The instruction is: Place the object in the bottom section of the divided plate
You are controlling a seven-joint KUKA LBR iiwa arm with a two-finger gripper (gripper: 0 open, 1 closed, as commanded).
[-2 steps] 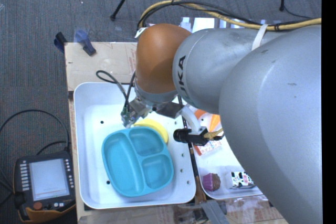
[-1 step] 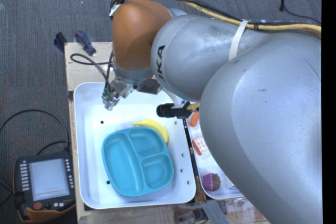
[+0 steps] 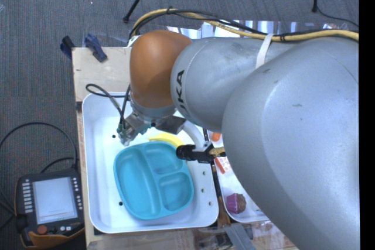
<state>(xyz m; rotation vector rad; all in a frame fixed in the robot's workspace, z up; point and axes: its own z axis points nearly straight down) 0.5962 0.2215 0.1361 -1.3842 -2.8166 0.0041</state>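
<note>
A light blue divided plate [image 3: 143, 184] lies in the left white bin [image 3: 96, 184], with three sections showing bare. A yellow object [image 3: 166, 139] lies just past the plate's far rim, partly hidden under the arm. My gripper [image 3: 125, 136] hangs low over the bin floor at the plate's far left corner, left of the yellow object and apart from it. I see nothing held at its tip.
The big grey arm covers most of the right bin [image 3: 234, 216], where a purple item [image 3: 235, 203] and an orange item [image 3: 220, 164] show. A black part [image 3: 190, 153] sticks out over the plate's right side. A teach pendant [image 3: 51, 202] sits left of the bench.
</note>
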